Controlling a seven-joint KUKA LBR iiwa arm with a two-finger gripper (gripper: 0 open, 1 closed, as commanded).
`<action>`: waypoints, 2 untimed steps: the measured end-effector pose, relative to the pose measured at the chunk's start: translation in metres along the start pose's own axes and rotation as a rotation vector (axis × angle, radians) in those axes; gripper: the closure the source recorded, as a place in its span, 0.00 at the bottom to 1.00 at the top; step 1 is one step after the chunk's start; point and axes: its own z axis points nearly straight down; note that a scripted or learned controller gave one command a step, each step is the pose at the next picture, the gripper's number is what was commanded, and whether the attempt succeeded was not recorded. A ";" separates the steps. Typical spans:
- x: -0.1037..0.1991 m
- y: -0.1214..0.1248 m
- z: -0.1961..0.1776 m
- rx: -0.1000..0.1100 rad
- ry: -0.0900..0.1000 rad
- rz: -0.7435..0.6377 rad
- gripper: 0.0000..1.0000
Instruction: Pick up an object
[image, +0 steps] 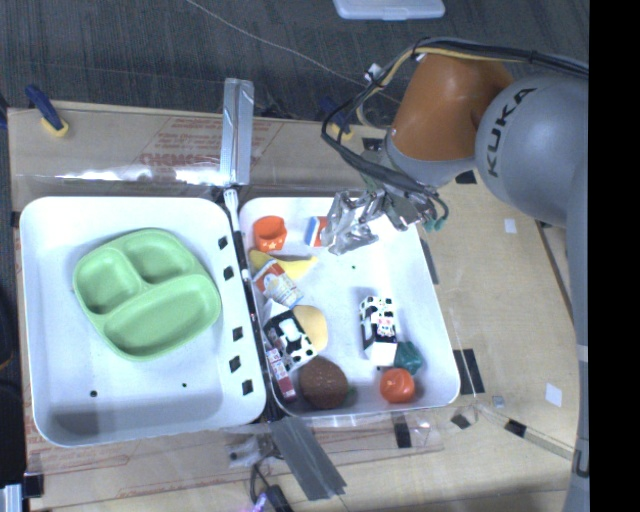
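A bench (120, 140) covered in brown cardboard carries two shallow white bins side by side. The left bin (60, 400) holds a green divided plate (148, 290) lying flat near its middle. The right bin (425, 300) holds the small toys to pick from: an orange cup (269, 233) near the far left corner, a black-and-white cow figure (379, 322) toward the right, an orange ball (397, 385) and a brown ball (323, 381) along the near edge. The arm's jaws (352, 228) hang low over the far end of the right bin, apparently lined up for a grasp; whether they are spread or closed cannot be told, and nothing is visibly held.
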 end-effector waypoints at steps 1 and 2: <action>-0.012 0.016 0.068 0.013 -0.016 -0.121 1.00; 0.013 -0.012 0.082 0.006 -0.012 0.236 1.00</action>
